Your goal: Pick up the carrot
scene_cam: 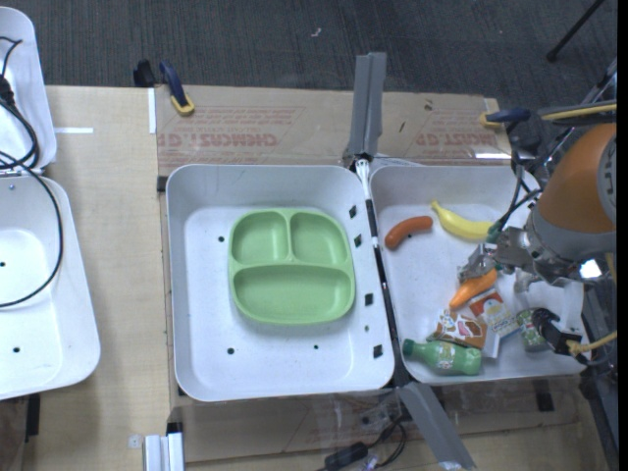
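The carrot is a small orange piece lying at a slant in the middle of the right bin. My gripper reaches in from the right and hangs low over the carrot's upper right end, touching it or nearly so. The grey wrist and the orange band of the arm hide the bin's right side.
In the right bin lie a yellow banana, a reddish sausage, a green bottle and a printed packet just below the carrot. The left bin holds a green divided plate.
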Controlling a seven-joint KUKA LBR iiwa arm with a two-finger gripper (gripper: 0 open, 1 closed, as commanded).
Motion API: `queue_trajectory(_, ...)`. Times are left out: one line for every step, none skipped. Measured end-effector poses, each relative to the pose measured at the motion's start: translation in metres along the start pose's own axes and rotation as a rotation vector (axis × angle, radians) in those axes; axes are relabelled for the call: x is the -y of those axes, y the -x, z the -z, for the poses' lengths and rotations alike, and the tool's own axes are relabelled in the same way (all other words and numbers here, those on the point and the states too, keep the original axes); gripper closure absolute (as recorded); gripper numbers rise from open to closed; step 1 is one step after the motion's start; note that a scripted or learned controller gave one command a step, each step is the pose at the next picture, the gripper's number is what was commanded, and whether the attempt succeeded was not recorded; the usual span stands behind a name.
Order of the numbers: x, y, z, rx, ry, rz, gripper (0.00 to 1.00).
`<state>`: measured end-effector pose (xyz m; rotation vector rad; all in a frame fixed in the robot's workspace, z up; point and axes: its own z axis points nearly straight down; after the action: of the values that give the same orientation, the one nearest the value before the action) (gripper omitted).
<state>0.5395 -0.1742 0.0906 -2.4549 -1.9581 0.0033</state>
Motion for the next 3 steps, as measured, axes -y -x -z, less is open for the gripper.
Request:
queue_trajectory(0.044, 0.025, 0.001, -0.001, 0.001, -0.139, 0.00)
queue_trajectory(0.043, 0.025, 0.010, -0.001, 0.002, -0.141, 1.00)
queue_trajectory(0.047, -0.038, 0.131, 0.001, 0.000, -0.064, 1.00)
